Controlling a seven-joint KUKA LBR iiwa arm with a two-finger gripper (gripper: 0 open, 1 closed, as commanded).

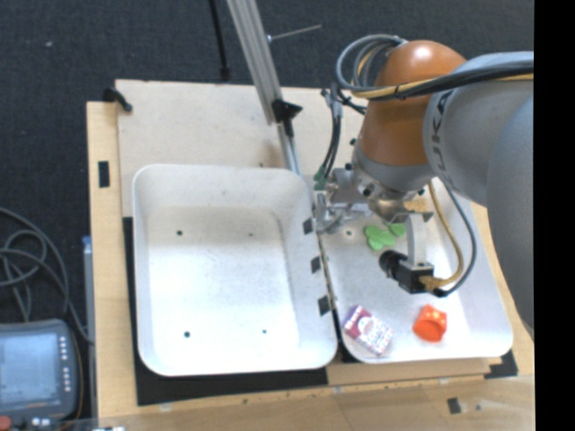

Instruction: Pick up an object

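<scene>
Grey KUKA arm in from the right, orange band above the wrist, reaching down over the right bin. Gripper low at the far-left corner of that bin, right at the seam with the left bin. Open or closed: not readable from this angle, with the mechanism seen from above and cluttered with cables.

Candidate objects all in the right bin:
- Green piece near the bin's middle, just beside the gripper on its right, partly tucked under the wrist. Touching or apart: unclear.
- Orange cap-like object toward the near edge, well apart from the gripper.
- Pink-and-white packet at the near-left corner, lying flat by the bin wall, near the orange cap-like object but not touching it.

Left bin white, with a few dark dots on its floor. Both bins side by side on a pale wooden bench. Slanted aluminium post rising behind the bins. Dark carpet around the bench. Grey screen unit and looped cables at lower left.
</scene>
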